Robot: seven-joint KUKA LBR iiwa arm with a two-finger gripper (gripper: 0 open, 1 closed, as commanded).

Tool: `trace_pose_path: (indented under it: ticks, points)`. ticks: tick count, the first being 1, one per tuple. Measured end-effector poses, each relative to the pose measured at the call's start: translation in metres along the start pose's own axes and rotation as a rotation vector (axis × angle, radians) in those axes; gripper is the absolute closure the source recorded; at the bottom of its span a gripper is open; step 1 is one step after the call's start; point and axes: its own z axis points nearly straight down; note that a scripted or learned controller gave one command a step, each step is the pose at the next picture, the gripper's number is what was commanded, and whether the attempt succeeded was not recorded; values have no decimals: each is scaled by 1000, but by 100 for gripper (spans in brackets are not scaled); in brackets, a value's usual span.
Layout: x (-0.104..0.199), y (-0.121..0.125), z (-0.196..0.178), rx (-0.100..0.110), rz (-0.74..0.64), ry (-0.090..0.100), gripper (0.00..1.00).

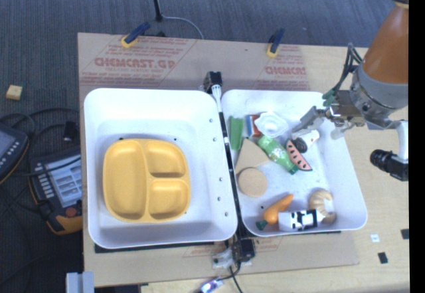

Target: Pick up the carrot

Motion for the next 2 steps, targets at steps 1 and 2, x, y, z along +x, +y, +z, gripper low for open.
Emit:
trace_pose_path:
  ticks: [1, 2]
  points:
    - [2, -27, 145, 1, -271, 1, 0]
    - [5, -48, 194, -8, -353, -3, 0]
